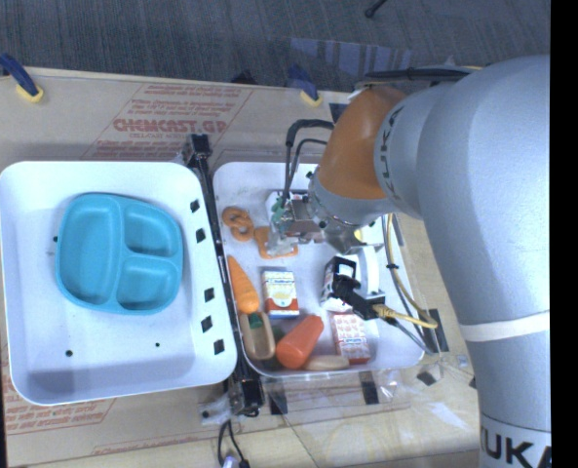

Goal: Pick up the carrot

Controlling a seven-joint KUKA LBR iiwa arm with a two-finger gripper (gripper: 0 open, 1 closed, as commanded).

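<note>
1. Reaching into the right-hand shallow white bin [403,351] is the step you are in: the grey arm with its orange band [362,154] hangs over that bin's upper middle, and the two-finger gripper [290,224] sits low near the bin floor.
2. You will find the task's thing, the slim orange carrot [242,284], lying along the bin's left wall, at about seven o'clock from the gripper and apart from it. Its pointed end aims toward eleven o'clock.
3. You cannot tell from this view whether the claw is spread or pressed together; its tip is small and dark against clutter. Nothing visible sits in it, so treat the carrot as not yet grasped.
4. Note the neighbours. A small tan pretzel-shaped piece [236,219] lies at nine o'clock from the gripper. A small white and orange carton [281,292] lies just beside the carrot at its three o'clock. A thick red-orange cylinder [300,341] lies toward five o'clock from the carrot, near the bin's lower edge.
5. Your next move, as I judge it, calls for shifting toward seven o'clock, turning the claw across the carrot's length, and descending between wall and carton.
6. The left bin holds a blue divided plastic tray [120,253], well apart.
</note>
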